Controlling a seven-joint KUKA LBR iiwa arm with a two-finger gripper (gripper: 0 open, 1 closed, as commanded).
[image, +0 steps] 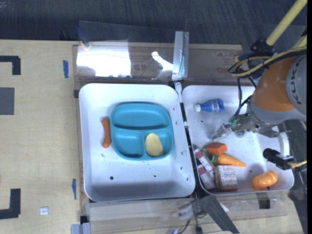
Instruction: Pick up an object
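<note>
Your gripper [225, 128] hangs over the middle of the right bin [287, 182], at right of centre in the frame, and you cannot tell from here how its tips stand; nothing shows between them. No object has been lifted yet. Just below it lie the nearest candidates: a carrot [230, 160] and, touching it on the upper side, a red and green vegetable [214, 148].

Watch that pair. They sit so close that a descent could likely pinch both or nudge one aside, and the carrot's taper may slip out of a squeeze. The wrapped packets [204, 167] lean on the bin's left wall, which could block a grasp.

Count the right bin: one blue bottle [210, 106], one carrot, one red and green vegetable, one small pumpkin [264, 180], one brown can [225, 177], packets too jumbled to number. The left bin [92, 179] holds one blue tray [139, 121], one yellow lemon [154, 145] inside it, one orange sausage [106, 132] beside it.
</note>
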